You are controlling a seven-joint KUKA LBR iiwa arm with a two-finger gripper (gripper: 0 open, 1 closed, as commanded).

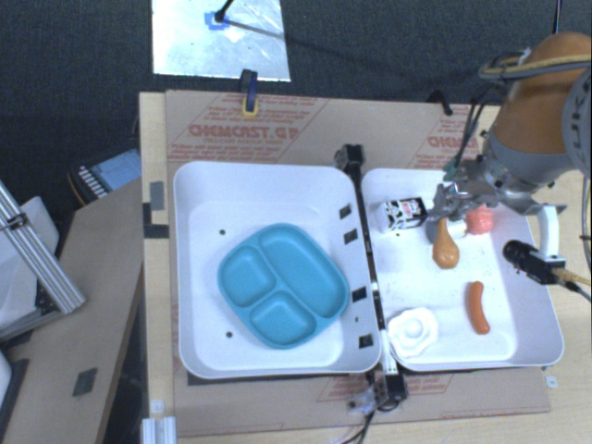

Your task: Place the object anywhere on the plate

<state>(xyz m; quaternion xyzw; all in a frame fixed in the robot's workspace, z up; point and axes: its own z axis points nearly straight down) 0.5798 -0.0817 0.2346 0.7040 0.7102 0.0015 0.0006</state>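
Lying near the front of the right bin [532, 345]: a white fried-egg toy [413, 331] and an orange sausage [477, 306], well apart from the gripper [449, 202]. Sitting in the left bin [199, 276], untouched: the blue divided plate [282, 285]. Hanging just below the gripper, touching or nearly so: a tan drumstick-shaped toy [446, 246]. Hiding the fingers: wrist and cables, so spread or closed impossible to tell. Peeking out beside the wrist: a pink toy [478, 220], partly covered.

The brown board [277, 123] under the bins carries red print reading "CHEMCAST"; the letters after that word are too small to make out. The same red print repeats near the board's right corner and front edge, illegible there.
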